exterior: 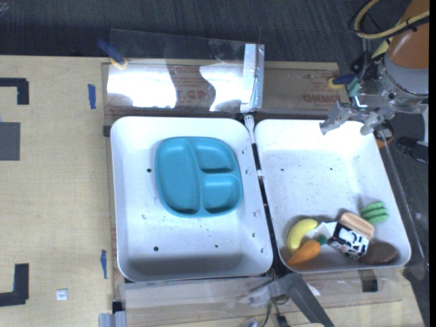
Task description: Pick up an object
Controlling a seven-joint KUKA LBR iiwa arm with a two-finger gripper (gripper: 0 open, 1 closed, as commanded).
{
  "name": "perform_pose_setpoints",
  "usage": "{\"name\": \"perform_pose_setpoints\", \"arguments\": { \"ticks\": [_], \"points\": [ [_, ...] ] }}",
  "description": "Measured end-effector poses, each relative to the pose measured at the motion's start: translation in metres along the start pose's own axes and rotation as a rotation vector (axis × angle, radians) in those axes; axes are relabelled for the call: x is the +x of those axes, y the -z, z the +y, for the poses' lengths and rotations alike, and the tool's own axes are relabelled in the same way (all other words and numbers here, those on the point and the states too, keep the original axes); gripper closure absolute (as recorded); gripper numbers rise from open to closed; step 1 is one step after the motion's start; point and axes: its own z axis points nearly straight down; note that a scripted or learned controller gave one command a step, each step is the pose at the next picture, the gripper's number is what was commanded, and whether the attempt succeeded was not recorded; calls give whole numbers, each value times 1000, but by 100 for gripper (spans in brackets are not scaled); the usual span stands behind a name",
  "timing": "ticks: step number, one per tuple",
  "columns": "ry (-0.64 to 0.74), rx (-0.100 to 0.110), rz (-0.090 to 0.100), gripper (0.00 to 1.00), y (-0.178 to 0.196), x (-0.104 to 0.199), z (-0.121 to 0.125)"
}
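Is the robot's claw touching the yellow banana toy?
Apart. The camera view shows the gripper up at the right bin's far rim, while the banana lies at the near end, with bare white floor between.

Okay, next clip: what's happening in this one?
A robot arm reaches in from the right, its hand over the far right corner of the right bin, with nothing seen between its fingers. The toys lie bunched in that bin's near right corner, well away from the hand: a yellow banana, an orange carrot, a black-and-white cow-patterned carton, a green piece and a brown item. The left bin holds a blue divided plate. No pick looks made yet.
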Motion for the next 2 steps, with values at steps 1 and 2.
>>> {"name": "perform_pose_setpoints", "arguments": {
  "ticks": [1, 2],
  "points": [
    [648, 0, 1, 0, -47, -3, -76],
    [590, -6, -4, 0, -156, -44, -122]
  ]
}}
